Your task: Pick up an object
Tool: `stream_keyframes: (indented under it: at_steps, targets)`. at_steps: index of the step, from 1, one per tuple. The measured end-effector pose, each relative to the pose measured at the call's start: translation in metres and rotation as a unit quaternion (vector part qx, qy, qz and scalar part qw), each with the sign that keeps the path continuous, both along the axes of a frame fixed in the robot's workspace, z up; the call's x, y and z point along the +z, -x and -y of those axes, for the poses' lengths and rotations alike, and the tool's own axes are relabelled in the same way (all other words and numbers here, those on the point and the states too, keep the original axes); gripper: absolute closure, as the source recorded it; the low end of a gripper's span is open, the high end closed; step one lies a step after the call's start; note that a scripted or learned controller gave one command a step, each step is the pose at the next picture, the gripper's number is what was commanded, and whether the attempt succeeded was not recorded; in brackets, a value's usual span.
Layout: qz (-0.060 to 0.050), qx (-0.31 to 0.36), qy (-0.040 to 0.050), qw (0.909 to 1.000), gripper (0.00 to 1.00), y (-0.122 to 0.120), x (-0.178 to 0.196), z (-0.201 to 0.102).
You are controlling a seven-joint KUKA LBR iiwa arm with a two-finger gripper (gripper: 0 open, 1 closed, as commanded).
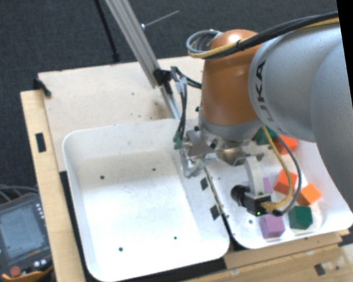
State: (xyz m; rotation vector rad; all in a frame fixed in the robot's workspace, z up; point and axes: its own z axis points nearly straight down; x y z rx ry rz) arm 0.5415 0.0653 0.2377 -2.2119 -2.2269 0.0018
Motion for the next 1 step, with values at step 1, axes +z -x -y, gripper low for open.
stream_keyframes:
  at_steps: [1]
  targets:
    - [0.001,-0.003,0.0004,1.0,0.0,-0.0006,0.001,0.0027]
